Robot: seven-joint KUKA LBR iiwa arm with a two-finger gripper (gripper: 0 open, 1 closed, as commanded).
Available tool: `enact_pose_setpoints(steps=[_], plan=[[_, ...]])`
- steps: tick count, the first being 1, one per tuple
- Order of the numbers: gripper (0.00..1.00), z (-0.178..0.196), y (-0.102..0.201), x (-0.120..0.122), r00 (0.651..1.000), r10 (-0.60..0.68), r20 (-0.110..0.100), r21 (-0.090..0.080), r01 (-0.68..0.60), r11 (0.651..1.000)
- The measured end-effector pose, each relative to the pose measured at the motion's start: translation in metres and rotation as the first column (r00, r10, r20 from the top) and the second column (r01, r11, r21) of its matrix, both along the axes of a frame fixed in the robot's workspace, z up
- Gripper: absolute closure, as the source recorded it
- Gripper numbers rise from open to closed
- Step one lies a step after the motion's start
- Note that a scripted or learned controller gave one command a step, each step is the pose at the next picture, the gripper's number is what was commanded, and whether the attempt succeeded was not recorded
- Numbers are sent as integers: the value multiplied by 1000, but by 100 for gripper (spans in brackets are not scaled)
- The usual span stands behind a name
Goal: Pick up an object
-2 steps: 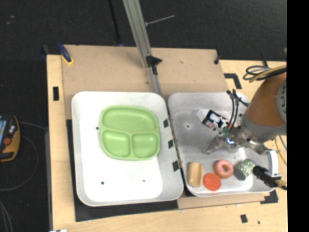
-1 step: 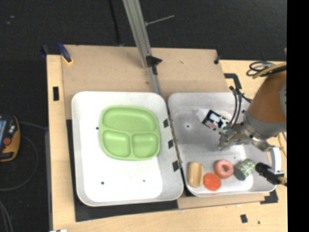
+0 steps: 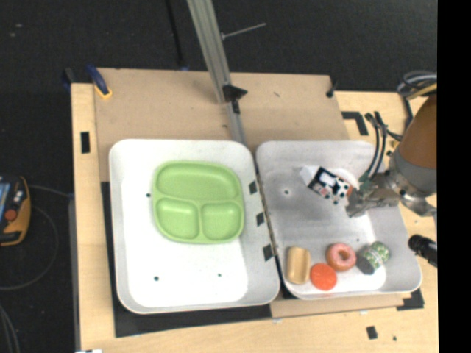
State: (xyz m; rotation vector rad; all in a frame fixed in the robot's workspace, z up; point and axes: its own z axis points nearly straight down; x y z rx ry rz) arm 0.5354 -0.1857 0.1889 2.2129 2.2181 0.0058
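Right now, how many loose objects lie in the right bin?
5: a black-and-white object near the gripper, and along the near edge a tan cylinder, red ball, pink donut, green-grey object. The arm may hide others.

Green tray [image 3: 197,201], pink doughnut [image 3: 341,255]

The arm [image 3: 419,149] is grey with a broad orange band above the wrist; dark cables loop at its 11 o'clock side. At its 8 o'clock end sits a grey metal gripper [image 3: 358,201] of angular plates
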Motion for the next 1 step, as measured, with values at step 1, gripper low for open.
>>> enact_pose_setpoints(steps=[1], plan=[[100,18,-1,1,1000,1,-4,1,-1,1000]])
